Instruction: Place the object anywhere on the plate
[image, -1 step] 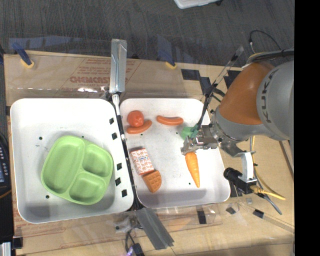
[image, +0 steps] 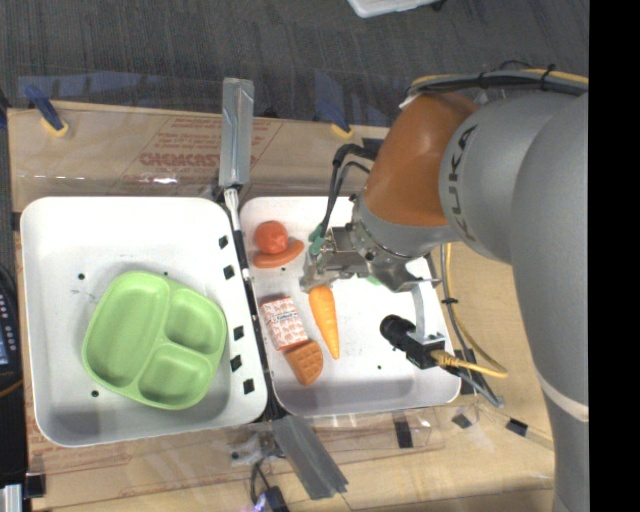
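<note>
the gripper (image: 330, 268) hangs mid-frame over the right bin (image: 440, 385), at the carrot's (image: 325, 320) top end; whether it grips is hard to tell. the green plate (image: 155, 340) lies in the left bin (image: 50, 230), well apart from the carrot.

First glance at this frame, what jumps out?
The bulky grey arm with its orange band looms over the right bin, its pincer low at the thick end of an orange toy carrot. In the left bin lies a bright lime-green three-compartment plastic plate.
</note>
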